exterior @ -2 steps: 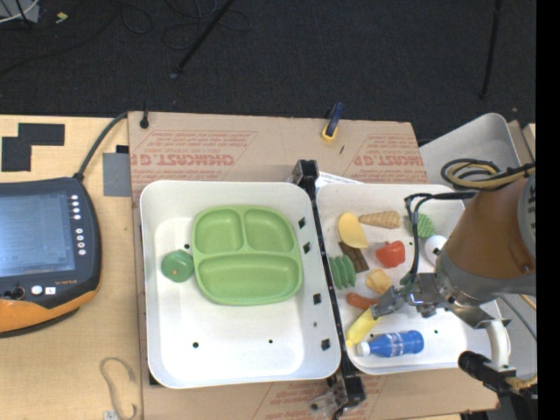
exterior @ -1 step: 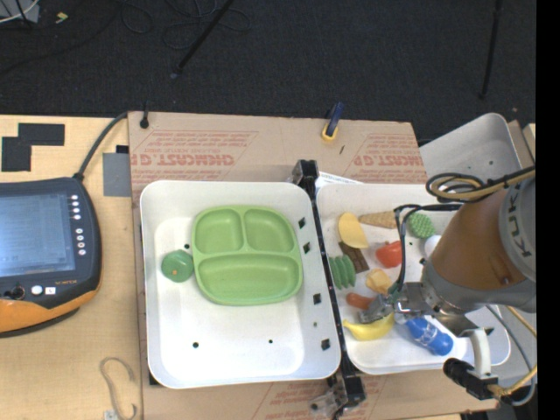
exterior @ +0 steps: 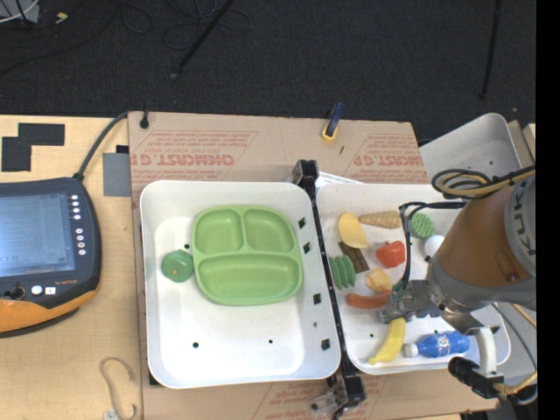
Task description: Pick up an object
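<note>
The right bin (exterior: 353,360) holds several toy foods. Among them are a yellow banana (exterior: 389,343), a blue bottle (exterior: 440,346), a red sausage (exterior: 362,301), an orange-yellow chunk (exterior: 379,280) and a red pepper (exterior: 391,254). My gripper (exterior: 401,308) hangs low over this bin, just above the banana's top end and right of the sausage. The grey wrist and orange arm (exterior: 477,252) cover the bin's right side. Nothing is visibly held.
Further back in the right bin lie a green ribbed piece (exterior: 342,271), a brown piece (exterior: 355,258), a yellow fruit (exterior: 352,230), a cone (exterior: 379,220) and a green round item (exterior: 423,226). The left bin (exterior: 227,344) carries a green divided plate (exterior: 247,256) and a green ball (exterior: 177,266). A control pendant (exterior: 39,243) lies far left.
</note>
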`<state>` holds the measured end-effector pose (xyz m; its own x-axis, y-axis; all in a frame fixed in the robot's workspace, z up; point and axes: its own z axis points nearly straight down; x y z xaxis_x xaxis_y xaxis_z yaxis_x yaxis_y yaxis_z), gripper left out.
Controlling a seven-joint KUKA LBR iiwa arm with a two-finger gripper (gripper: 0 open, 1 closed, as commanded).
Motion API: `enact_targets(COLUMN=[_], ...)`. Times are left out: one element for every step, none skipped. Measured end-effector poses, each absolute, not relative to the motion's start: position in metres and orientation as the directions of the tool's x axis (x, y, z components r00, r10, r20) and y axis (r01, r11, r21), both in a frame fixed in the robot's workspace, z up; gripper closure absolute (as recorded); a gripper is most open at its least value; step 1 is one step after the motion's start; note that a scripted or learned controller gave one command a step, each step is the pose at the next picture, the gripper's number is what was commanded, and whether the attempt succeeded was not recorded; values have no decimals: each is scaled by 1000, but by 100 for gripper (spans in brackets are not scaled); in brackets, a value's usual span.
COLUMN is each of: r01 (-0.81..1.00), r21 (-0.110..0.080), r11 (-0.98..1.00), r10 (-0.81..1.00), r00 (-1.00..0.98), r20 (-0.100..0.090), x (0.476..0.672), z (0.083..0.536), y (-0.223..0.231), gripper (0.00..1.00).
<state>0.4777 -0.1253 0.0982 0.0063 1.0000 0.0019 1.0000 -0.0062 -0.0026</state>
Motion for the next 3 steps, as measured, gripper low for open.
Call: enact_targets(r01=[1000, 1000, 1000], r21=[1, 3, -2], r11=[1, 1, 1], r10=[1000, 1000, 1000], r00=[-1, -1, -1], r20=[0, 0, 1], x=[483, 483, 483], z=[159, 223, 227], y=[-123, -122, -123], gripper=[100, 100, 100])
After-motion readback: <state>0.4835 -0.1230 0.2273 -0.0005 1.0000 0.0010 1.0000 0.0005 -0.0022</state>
